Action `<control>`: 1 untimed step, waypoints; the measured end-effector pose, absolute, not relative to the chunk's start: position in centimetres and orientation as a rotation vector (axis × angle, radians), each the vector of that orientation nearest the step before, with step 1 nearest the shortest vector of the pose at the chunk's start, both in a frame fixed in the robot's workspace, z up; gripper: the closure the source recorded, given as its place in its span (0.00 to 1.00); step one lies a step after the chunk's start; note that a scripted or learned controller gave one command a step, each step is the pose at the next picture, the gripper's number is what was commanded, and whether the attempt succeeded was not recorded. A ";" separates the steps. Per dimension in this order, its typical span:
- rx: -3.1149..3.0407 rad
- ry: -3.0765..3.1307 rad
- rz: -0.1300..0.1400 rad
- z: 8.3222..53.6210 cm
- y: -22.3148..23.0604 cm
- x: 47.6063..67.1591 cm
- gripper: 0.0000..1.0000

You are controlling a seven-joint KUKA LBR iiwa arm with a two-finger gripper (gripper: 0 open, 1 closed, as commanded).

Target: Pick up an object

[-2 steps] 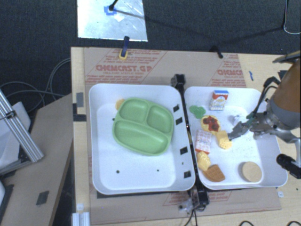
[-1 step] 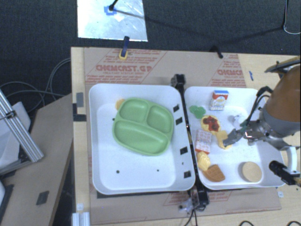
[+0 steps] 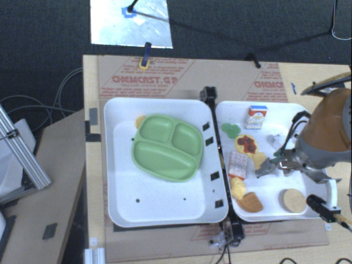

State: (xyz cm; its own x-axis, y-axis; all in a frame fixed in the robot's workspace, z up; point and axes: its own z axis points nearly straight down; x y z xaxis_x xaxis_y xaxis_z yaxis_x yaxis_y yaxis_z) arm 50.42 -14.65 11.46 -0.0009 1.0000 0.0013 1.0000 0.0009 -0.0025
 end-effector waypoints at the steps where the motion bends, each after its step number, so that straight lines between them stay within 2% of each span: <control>1: -2.218 -2.221 0.001 8.3 -14.6 50.4 0.00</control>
